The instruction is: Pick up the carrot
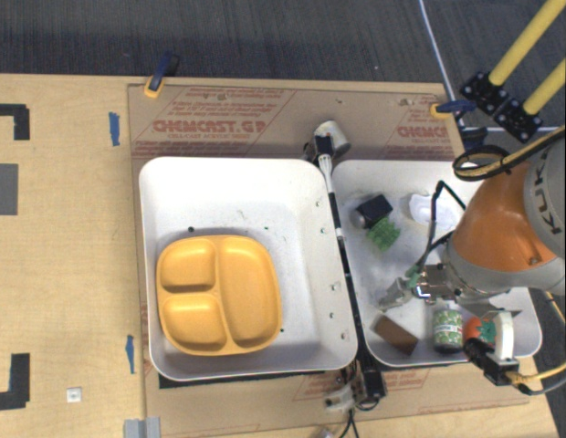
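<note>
Left bin [173,181]: yellow divided plate [219,293], well clear of the work.

Right bin [429,173], crowded: black block [372,210] and green piece [385,235] at the far side, brown block [395,333] near.

Claw [413,287] hangs low mid-bin; can't tell how far open it is, and nothing visibly in it.

Small jar [446,328] stands just right of the brown block.

Carrot [482,329]: near-right corner, beside the jar. Only a small orange bit with green on it shows; the arm covers the rest.

Risks, as I judge them: the claw is left of the carrot, so closing here gets nothing. The jar is tight against the carrot and may get knocked or grabbed instead. The bin wall is close and leaves little room.
</note>
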You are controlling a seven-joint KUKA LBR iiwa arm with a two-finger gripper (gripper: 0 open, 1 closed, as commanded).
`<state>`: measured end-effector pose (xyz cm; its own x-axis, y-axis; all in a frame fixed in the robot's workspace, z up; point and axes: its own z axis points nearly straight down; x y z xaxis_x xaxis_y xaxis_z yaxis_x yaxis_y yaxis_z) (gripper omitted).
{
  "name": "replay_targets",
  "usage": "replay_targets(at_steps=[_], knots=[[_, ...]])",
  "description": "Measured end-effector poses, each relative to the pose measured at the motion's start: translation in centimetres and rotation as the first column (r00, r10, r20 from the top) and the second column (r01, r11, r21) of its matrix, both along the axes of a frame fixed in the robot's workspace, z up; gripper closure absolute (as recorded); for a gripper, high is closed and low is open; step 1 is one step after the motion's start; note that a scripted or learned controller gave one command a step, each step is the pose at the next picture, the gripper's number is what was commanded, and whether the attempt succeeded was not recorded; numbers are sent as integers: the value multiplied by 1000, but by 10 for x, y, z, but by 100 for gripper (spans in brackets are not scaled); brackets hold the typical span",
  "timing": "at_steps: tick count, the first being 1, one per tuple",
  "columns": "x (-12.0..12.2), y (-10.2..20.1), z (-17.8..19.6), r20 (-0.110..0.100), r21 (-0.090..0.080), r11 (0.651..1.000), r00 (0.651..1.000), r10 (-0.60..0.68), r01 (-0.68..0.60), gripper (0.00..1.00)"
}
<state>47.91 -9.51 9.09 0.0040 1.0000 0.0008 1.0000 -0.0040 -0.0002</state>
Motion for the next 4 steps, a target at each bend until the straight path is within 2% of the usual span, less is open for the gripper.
replay_targets(at_steps=[1, 2, 3, 4], knots=[[58, -74, -5, 4, -3, 996, 996, 90, -90, 0], [94, -111, -1, -14, 27, 997, 997, -77, 77, 0], [95, -117, 10, -1, 7, 997, 997, -77, 77, 100], [38, -89, 91, 0, 0, 1000, 1000, -19, 19, 100]])
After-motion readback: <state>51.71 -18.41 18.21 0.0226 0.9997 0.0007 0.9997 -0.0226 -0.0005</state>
